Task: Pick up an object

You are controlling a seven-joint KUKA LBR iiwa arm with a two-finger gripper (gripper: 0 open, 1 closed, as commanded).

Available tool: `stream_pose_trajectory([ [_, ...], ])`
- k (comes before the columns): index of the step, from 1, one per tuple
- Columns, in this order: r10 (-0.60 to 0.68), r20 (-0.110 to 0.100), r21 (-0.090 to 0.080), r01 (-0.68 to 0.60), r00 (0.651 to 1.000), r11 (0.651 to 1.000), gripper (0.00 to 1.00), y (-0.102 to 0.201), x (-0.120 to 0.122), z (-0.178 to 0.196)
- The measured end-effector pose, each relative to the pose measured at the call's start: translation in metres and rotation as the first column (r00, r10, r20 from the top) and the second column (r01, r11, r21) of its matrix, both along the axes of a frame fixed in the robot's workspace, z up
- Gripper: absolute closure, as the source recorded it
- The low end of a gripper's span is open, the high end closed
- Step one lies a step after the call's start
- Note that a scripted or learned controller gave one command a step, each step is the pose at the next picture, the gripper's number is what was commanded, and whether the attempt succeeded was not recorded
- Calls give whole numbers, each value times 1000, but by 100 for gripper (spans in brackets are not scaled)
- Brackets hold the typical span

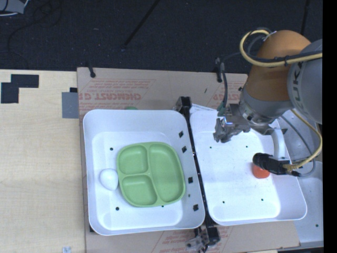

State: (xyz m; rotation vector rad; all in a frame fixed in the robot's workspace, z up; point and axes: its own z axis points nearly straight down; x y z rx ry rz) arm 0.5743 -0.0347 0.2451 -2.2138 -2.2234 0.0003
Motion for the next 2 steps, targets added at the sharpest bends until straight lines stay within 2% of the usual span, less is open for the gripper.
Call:
stream_pose_trajectory([
  [1, -1, -2, -1, 1, 1000, 1000, 100, 48, 2, -14],
  [2, 1, 0, -1, -1, 1000, 1000, 100, 103, -1, -6],
])
